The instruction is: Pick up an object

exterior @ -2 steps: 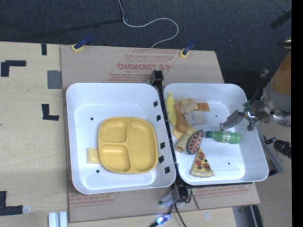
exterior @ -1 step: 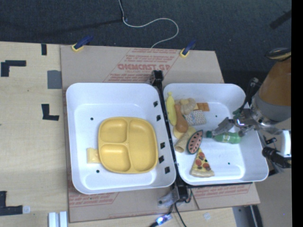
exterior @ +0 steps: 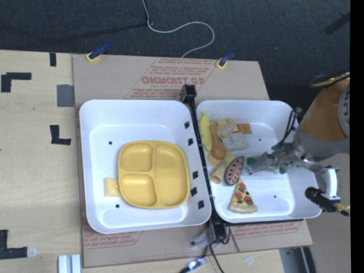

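Several toy foods lie in the left half of the right bin (exterior: 267, 105). Among them are a watermelon slice (exterior: 234, 170), a pizza slice (exterior: 243, 198), a banana (exterior: 203, 127), an orange carrot-like piece (exterior: 217, 144) and a cracker (exterior: 243, 128). My gripper (exterior: 255, 164) is low inside this bin, just right of the watermelon slice and above the pizza slice. The arm's grey body and orange band (exterior: 327, 121) hang over the bin's right rim. I see nothing held in the gripper.
The left bin (exterior: 91, 114) holds a yellow divided plate (exterior: 153, 174) with a small yellow piece (exterior: 111, 186) beside its left edge. Black clips (exterior: 193, 141) line the wall between the bins. A white cable (exterior: 182, 30) lies behind them.
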You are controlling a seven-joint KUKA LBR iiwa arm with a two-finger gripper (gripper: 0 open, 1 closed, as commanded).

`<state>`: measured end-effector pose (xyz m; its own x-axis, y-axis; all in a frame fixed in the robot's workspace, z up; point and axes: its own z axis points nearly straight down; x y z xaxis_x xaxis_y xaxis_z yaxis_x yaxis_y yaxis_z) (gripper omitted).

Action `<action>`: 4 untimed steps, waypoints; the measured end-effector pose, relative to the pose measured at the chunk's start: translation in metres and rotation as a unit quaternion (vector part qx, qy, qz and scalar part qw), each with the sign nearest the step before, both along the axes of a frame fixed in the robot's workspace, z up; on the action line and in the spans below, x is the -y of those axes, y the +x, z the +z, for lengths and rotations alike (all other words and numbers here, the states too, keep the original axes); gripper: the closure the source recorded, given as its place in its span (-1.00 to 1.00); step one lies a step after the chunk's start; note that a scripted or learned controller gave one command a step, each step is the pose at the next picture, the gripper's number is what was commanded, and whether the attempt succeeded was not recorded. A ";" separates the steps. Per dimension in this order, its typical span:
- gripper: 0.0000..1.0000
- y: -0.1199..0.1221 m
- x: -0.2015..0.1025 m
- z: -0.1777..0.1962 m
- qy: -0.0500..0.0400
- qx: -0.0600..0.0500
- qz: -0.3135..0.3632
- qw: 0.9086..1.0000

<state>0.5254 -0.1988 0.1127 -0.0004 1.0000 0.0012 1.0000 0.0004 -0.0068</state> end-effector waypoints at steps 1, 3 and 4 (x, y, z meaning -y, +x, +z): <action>-1.00 0.000 -0.001 -0.030 -0.001 0.003 0.001 1.000; 1.00 -0.005 -0.001 0.026 0.000 0.003 0.000 1.000; 1.00 -0.002 -0.002 0.089 -0.001 0.006 0.001 1.000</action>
